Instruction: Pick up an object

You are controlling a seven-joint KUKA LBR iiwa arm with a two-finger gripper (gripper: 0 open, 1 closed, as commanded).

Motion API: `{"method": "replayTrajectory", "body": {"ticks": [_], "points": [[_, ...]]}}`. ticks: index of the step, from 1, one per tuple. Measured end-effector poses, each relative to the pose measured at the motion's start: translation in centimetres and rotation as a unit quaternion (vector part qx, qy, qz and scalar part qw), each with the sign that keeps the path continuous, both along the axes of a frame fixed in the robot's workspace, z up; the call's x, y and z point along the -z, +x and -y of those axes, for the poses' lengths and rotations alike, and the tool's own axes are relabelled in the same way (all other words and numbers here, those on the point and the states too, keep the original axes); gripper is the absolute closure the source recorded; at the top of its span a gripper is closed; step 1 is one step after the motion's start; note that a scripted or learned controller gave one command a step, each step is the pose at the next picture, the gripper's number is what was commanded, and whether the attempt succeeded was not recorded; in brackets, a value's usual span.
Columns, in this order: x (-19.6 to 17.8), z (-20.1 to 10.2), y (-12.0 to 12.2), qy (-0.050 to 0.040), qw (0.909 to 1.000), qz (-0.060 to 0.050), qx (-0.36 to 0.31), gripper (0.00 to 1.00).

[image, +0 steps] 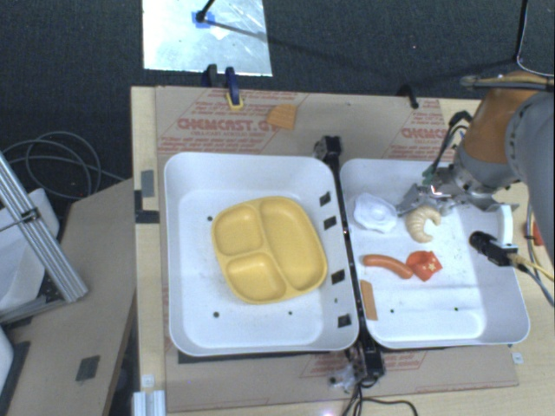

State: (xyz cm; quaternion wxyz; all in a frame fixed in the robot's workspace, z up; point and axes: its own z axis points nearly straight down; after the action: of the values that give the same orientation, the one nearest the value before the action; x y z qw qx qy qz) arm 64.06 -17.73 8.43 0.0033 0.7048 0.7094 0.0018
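Two shallow white bins (260,167) share the bench; the gripper (422,202) hangs at the right bin's far edge, just above the pale curved croissant-like piece (423,223), placed for a grab.

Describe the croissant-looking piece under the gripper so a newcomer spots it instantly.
Start at the right white bin, which holds the small items. Near its upper middle, just below the gripper, lies a curved tan croissant. Its neighbours differ: a white crumpled piece to its left, an orange sausage and a red piece below.
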Motion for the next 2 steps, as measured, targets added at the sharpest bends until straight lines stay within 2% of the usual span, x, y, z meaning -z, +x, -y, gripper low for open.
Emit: {"method": "replayTrajectory", "body": {"ticks": [1, 2], "points": [[-1.57, 0.06, 0.06, -0.0005, 1.0, 0.003, -0.001, 1.0], [-1.31, 0.06, -0.1, -0.0004, 1.0, 0.0, -0.001, 0.0]]}}
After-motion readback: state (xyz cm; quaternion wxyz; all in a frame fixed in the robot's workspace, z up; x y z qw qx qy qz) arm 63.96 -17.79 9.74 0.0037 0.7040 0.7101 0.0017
